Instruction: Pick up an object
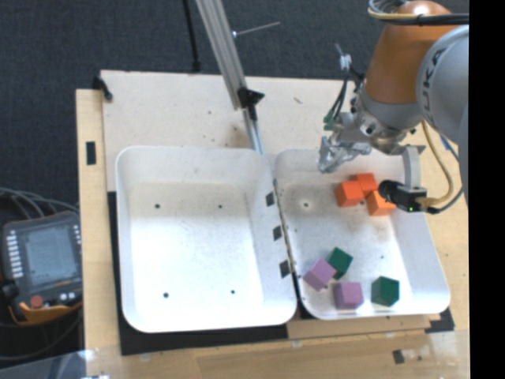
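Orange blocks [360,193], three of them huddled and touching, lie in the right bin [418,247] toward its far right part, just beside the gripper [330,161] and on its right. The gripper hangs over the far end of that bin, near the far left corner, and nothing shows between its fingers; whether they are spread or closed I cannot tell. The blocks are bright orange, roughly cube-shaped, one set a little farther right against the bin's right wall. Nothing lies between gripper and blocks. A black fitting [401,193] on the arm reaches over the right wall just beside them. Along the near edge of the same bin sit two purple blocks [334,284] and two dark green blocks [385,290], well apart from the gripper. The left bin [134,164] lies alongside, and a slanted metal post [223,42] rises past the far edge between both bins.
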